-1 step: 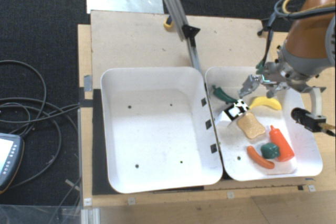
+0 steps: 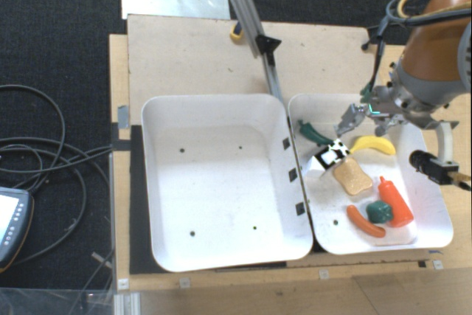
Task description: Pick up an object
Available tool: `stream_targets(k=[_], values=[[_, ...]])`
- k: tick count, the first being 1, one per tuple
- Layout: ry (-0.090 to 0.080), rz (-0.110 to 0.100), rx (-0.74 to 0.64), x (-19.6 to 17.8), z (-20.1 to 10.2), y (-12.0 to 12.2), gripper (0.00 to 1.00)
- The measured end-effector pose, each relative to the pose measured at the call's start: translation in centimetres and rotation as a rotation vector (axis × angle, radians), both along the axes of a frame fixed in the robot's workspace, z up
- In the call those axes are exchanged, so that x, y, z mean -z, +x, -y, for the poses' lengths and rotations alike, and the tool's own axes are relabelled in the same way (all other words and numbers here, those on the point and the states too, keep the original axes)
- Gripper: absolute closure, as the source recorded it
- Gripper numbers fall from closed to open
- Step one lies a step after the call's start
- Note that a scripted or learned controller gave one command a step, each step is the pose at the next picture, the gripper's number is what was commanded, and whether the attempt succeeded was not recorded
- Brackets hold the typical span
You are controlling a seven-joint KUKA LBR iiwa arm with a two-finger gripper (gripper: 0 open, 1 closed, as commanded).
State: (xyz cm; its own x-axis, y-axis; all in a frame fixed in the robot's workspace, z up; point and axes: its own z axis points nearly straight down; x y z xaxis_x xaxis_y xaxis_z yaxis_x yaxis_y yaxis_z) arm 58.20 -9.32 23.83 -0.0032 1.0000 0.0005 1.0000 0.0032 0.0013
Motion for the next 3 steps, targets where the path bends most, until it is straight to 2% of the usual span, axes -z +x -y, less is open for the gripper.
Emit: stream_targets(k=[2,3], values=[[0.000,-0.004,0.002,8.7,-0.7,0.7,0.00],[-0.006,0.020,0.002,12.1,-0.1,0.8,0.00]])
